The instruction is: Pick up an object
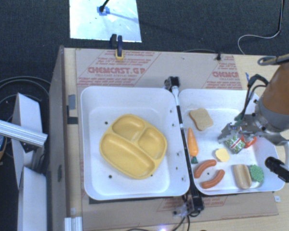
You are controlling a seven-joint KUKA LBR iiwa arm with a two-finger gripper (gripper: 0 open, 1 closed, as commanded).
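Observation:
The right bin holds toy food: a slice of bread, a carrot, a small yellow round piece, two sausages, a bun and green broccoli. My gripper hangs low over the bin's right half, with a small red, green and white object right at its tip. The gripper's body hides how that object sits against it.
The left bin holds a yellow compartment tray. A black clamp strip runs between the bins. The arm's orange band and grey wrist cover the right bin's right side. Cables and boxes lie left of the bench.

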